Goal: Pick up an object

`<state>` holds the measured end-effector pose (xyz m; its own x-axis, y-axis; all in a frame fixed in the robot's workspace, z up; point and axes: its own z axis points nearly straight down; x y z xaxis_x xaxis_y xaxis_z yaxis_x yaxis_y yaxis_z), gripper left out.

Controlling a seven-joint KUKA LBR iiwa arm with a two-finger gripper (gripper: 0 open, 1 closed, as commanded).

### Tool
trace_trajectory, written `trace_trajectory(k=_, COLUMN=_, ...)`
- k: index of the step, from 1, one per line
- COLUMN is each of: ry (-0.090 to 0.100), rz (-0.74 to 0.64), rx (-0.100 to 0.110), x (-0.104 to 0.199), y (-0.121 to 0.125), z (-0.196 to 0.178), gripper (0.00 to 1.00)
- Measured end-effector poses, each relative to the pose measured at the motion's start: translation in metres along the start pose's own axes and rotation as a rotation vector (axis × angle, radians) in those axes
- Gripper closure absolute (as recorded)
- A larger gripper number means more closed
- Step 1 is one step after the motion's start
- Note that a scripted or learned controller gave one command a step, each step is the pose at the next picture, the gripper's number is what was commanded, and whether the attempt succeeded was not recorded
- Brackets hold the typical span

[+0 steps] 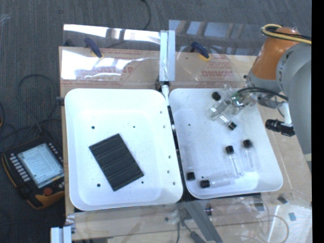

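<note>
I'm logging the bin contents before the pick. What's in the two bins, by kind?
Black vial caps, right bin: 6; some of the clear vial bodies are too faint to count.
Dark ribbed pad, left bin: 1
Total: 7
</note>
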<state>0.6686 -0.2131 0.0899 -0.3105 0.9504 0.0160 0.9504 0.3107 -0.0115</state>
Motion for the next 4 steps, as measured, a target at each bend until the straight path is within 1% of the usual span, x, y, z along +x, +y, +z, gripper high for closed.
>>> trace_trajectory(k=1, ry=0.0, rz=0.0, rx=0.0, x=0.0, y=0.0, z=0.0, gripper=0.0)
trace_trajectory(k=2, ry=-0.021, rz=-0.166, rx=-0.021, x=0.023, y=-0.098, z=0.0, gripper=0.0)
trace_trajectory(k=3, ry=-0.025, rz=-0.166, rx=-0.026, x=0.023, y=-0.097, z=-0.009, gripper=1.0)
trace_trajectory(k=4, ry=-0.019, rz=-0.089, rx=-0.013, x=0.044, y=-0.019, z=-0.102, gripper=1.0)
